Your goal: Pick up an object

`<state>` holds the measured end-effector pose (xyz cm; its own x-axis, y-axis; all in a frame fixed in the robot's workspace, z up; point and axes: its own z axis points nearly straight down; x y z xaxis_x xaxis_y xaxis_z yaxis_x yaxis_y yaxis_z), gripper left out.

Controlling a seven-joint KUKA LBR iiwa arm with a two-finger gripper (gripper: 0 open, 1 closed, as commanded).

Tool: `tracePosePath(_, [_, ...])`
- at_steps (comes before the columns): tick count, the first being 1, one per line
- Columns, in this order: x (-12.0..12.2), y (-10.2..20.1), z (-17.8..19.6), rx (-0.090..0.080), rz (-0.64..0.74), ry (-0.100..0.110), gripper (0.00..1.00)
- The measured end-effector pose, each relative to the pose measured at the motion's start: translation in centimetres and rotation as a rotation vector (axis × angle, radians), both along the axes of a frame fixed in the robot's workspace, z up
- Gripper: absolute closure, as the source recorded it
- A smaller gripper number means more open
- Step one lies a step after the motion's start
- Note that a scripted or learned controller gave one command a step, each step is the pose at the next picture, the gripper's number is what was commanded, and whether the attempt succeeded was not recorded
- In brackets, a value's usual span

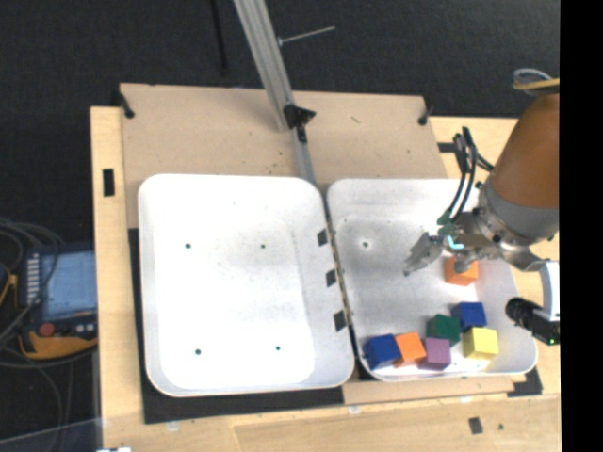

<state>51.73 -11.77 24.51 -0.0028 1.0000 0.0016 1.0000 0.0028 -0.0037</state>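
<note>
Two white bins, left [170, 252] and right [377, 205], look like smooth matt plastic, the right one scuffed grey. The bench [273, 121] appears as matt tan board. The far pole [259, 36] looks like ribbed bare metal.

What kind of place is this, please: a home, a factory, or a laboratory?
Probably a robotics laboratory test bench. A robot arm reaches over two white bins on a plywood bench, small coloured blocks lie in the right bin, and a control pendant with cables sits beside it.

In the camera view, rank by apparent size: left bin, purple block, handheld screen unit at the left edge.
1. Left bin, by far the largest.
2. Screen unit.
3. Purple block, smallest.
</note>
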Motion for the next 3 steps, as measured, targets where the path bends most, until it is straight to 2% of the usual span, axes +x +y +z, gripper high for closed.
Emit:
tracePosePath(1, [0.1,0.0,0.2,-0.001,-0.004,-0.005,0.00])
tracePosePath(2, [-0.2,0.1,-6.1,-0.003,-0.005,0.002,0.00])
tracePosePath(3, [0.5,-0.1,-12.0,-0.003,-0.006,0.001,0.00])
